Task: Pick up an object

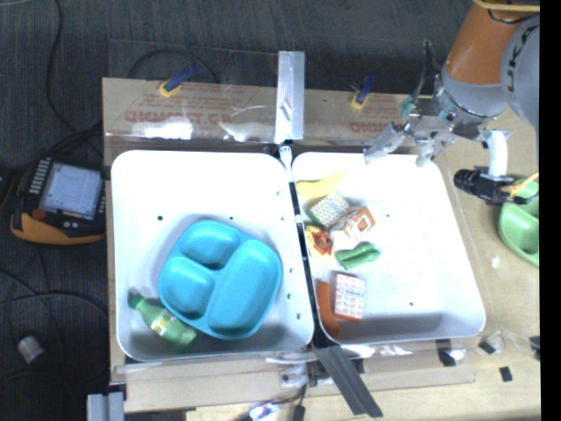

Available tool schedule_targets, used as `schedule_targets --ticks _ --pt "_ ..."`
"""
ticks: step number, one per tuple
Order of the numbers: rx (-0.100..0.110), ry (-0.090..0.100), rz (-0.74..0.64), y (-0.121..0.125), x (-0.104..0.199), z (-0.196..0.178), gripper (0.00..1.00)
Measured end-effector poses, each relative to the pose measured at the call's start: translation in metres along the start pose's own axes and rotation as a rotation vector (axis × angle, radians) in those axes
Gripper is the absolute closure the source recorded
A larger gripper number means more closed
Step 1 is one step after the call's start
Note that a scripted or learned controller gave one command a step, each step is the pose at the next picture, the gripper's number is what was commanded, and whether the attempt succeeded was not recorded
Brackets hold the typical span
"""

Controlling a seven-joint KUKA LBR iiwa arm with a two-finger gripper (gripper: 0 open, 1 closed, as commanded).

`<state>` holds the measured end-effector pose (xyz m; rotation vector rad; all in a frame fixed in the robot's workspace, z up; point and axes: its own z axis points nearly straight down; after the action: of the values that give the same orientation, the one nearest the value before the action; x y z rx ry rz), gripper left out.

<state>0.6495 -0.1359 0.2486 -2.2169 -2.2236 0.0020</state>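
Note:
My gripper [399, 150] hangs over the far edge of the right bin [425, 261], fingers spread open and nothing between them. The bin's objects lie nearer and to the left of it: a yellow piece [321, 182], a checkered packet [330, 207], an orange and white box [358, 224], a green item [358, 255], a small red and orange item [320, 242] and a red box with a grid face [348, 296]. In the left bin [145, 196] lie a blue divided plate [221, 276] and a green bottle [163, 321].
A metal divider strip [290, 95] stands behind the seam between the bins. A handheld device [60, 198] lies on the floor to the left. A green object [522, 223] sits on the bench right of the right bin.

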Motion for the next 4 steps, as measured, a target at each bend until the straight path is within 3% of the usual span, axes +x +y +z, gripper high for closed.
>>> schedule_targets --ticks 1,2,3,4 --pt "-0.002 -0.005 0.029 0.018 0.006 0.152 0.00" --pt "-0.011 -0.004 -0.083 -0.045 0.029 0.159 0.00" --pt "-0.014 -0.001 0.097 -0.098 0.001 0.159 0.00" --pt "-0.001 -0.001 -0.054 -0.047 -0.029 0.077 0.00"
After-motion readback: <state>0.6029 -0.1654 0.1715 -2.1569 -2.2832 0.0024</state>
